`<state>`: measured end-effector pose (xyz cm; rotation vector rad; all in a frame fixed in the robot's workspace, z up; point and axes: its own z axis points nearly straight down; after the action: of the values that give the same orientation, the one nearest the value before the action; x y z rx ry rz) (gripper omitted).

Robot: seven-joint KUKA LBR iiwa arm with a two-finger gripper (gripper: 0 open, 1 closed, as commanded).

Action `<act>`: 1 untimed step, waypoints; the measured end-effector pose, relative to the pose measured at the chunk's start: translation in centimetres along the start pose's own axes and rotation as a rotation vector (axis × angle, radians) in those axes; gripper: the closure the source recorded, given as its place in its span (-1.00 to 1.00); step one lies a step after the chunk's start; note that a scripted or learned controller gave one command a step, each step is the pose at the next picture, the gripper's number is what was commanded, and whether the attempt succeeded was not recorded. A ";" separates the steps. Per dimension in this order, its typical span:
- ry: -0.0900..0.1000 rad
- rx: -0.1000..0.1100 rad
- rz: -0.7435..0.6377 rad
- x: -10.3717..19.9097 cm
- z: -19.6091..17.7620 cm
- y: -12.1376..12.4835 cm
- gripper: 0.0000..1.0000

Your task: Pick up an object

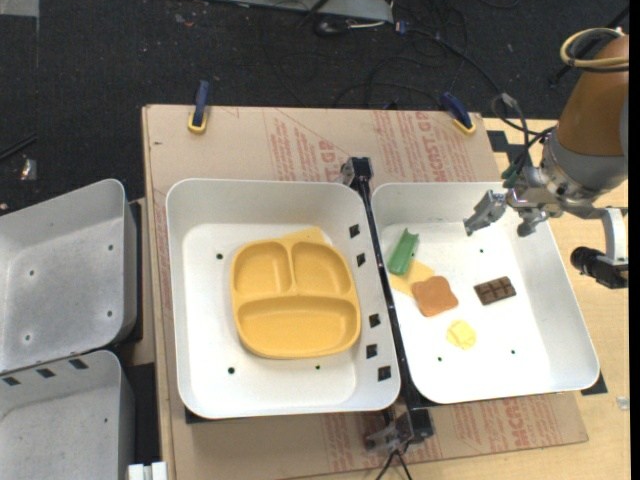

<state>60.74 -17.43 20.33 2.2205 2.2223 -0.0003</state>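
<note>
The right bin (560, 368) holds a green block (403, 251), a yellow flat piece (415, 273) partly under an orange-brown slab (435, 295), a brown chocolate-like bar (494, 290) and a small yellow lump (461, 334). My gripper (508, 216) hangs above the bin's far right part, its two fingers spread apart with nothing between them. It sits up and to the right of the chocolate bar, well apart from every object.
The left bin (200, 368) carries a yellow three-compartment tray (296, 299). A black divider (377, 278) runs between the bins. White lids (60, 268) lie off the bench at left. Clamps and cables sit at the far edge.
</note>
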 end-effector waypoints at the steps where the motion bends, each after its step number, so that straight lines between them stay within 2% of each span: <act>1: -0.001 0.000 0.001 -0.1 4.1 0.1 -1.00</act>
<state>60.87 -17.54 16.24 2.2215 2.2204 -0.0008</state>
